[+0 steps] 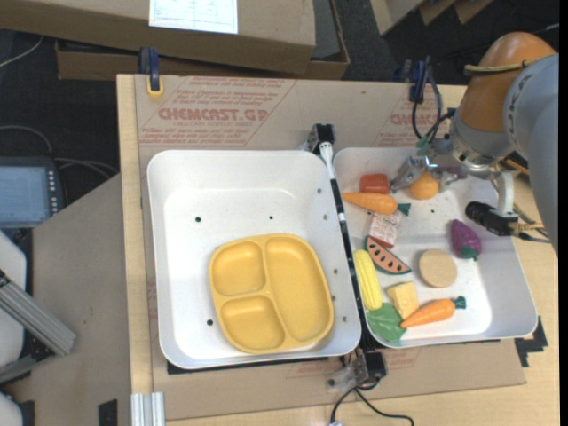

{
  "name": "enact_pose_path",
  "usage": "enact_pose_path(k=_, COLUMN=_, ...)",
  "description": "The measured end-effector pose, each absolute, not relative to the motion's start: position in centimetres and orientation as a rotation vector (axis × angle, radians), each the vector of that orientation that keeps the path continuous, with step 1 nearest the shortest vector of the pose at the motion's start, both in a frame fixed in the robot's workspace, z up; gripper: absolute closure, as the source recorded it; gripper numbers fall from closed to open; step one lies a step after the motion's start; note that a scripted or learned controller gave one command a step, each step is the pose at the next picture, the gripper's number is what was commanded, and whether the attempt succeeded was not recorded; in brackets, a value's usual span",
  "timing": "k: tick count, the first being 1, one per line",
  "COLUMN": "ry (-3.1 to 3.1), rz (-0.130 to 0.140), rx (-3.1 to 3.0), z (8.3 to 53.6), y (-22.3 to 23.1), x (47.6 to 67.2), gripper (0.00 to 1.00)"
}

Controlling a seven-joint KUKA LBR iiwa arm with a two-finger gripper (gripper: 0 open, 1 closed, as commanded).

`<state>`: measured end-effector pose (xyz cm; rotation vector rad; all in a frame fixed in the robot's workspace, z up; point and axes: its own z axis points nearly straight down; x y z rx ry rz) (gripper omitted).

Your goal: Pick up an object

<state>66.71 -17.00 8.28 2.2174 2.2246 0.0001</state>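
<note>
In the left bin point(177, 176), a yellow three-compartment plate point(269, 291) lies in the near half, set slightly askew. Nearest in the right bin point(510, 313), a toy carrot point(429, 311) with a green top lies crosswise, its pointed end resting on a green lettuce leaf point(380, 327) in the near left corner. Just beyond the leaf and touching it sits a yellow cheese block point(404, 296). An ear of corn point(366, 279) lies lengthwise along the left wall of this bin.

To the right of the cheese rests a round tan biscuit point(437, 269). A watermelon slice point(389, 259) lies just beside the far end of the corn. A purple eggplant point(464, 238) lies just beyond the biscuit, a little to the right.

Farther in comes a small red and white packet point(383, 229), touching the watermelon's far side. Beyond it a second carrot point(371, 202) lies crosswise near the left wall. A small red toy point(374, 183), too small to name, sits just beyond that carrot.

Farthest of all, the gripper point(423, 176) hangs over the far part of the right bin, reaching in from the right. An orange fruit point(425, 188) sits right at its tip, near the red toy and to its right. Whether the gripper is open, closed or clamped on the fruit cannot be told from this angle.
</note>
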Motion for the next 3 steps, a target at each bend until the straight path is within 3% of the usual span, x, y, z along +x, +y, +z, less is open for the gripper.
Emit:
enact_pose_path(k=1, ry=2.222, rz=-0.001, rx=2.218, z=9.2, y=-17.2, x=66.7, gripper=1.0)
enact_pose_path(k=3, ry=2.225, rz=0.0, rx=2.219, z=8.5, y=-9.9, x=66.7, gripper=1.0)
